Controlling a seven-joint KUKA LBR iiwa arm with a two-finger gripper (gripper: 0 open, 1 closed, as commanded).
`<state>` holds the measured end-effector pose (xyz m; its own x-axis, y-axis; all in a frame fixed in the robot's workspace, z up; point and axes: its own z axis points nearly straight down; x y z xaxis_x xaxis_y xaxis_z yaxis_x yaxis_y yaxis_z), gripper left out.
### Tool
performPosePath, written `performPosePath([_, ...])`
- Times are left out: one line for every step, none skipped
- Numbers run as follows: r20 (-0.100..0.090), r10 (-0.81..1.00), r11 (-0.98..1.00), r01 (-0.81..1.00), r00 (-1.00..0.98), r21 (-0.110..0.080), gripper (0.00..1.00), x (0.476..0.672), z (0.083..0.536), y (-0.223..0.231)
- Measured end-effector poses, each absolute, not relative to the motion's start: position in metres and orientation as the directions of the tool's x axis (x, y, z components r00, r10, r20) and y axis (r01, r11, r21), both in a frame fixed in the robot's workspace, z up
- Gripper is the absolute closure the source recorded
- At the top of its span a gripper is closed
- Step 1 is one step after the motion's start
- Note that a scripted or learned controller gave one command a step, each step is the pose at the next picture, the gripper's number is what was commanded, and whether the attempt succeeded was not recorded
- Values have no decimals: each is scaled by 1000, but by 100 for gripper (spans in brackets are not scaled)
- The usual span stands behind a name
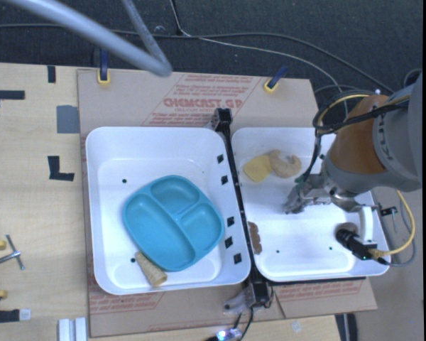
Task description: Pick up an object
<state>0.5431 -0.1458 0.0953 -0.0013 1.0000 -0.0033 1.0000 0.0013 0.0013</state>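
In the right bin (305, 261) a pale yellow flat piece (257, 168) lies at the back left, touching a tan curled object (285, 165) on its right. A small brown object (255, 236) rests against the bin's left wall. My gripper (295, 202) hangs low over the right bin's middle, a little in front and to the right of the tan object, with nothing visible between its fingers. The left bin (103, 155) holds a blue divided plate (172, 221) and a tan cork-like cylinder (150, 269) at the plate's front edge.
A black divider (231, 183) runs between the two bins. The arm's grey body with its orange band (358, 144) covers the right bin's back right corner. Cables and a black fitting (351, 241) hang over the bin's right side. A grey metal bar (78, 20) crosses the top left.
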Motion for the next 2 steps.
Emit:
performPosePath([0,1000,1,1000,-1,1,100,546,137,-144])
performPosePath([-1,1000,1,1000,-1,3,100,549,200,-144])
